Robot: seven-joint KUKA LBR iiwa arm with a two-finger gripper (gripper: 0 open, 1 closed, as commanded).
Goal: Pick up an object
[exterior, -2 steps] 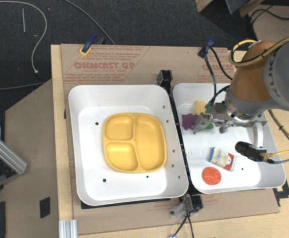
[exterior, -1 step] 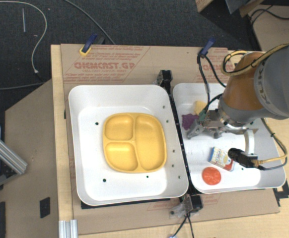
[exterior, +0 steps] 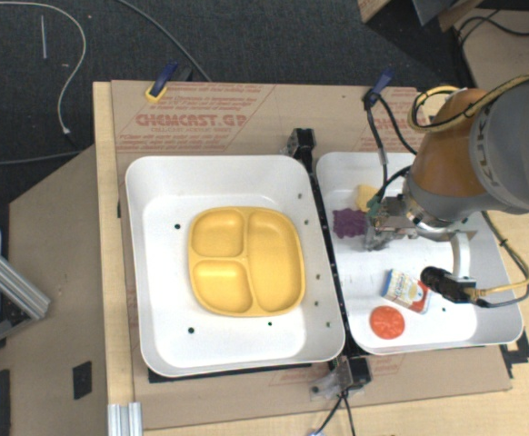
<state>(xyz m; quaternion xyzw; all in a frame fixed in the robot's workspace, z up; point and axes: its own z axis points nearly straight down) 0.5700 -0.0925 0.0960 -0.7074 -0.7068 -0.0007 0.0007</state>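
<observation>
The arm (exterior: pixel 483 143) reaches in over the right bin (exterior: pixel 492 330), its orange band above the wrist, and the gripper (exterior: pixel 380 225) sits low at the bin's upper middle; whether it is parted or closed cannot be told from this angle, since the wrist body covers it. Taking the gripper as the landmark: a purple object (exterior: pixel 346 222) lies just beside it on the side toward the left bin, a lumpy shape with no clear long axis, and contact between the two cannot be made out. A small yellow object (exterior: pixel 366 195) peeks out just above the gripper, partly hidden. Below and slightly right of the gripper lies a small box (exterior: pixel 403 289) with white, blue and red print, its long axis running diagonally from upper left to lower right. Further below the gripper, near the bin's front wall, rests a round red-orange disc (exterior: pixel 387 322), lying flat. Well to the left of the gripper, the left bin (exterior: pixel 155 198) holds a yellow divided plate (exterior: pixel 246 262) with three compartments.
</observation>
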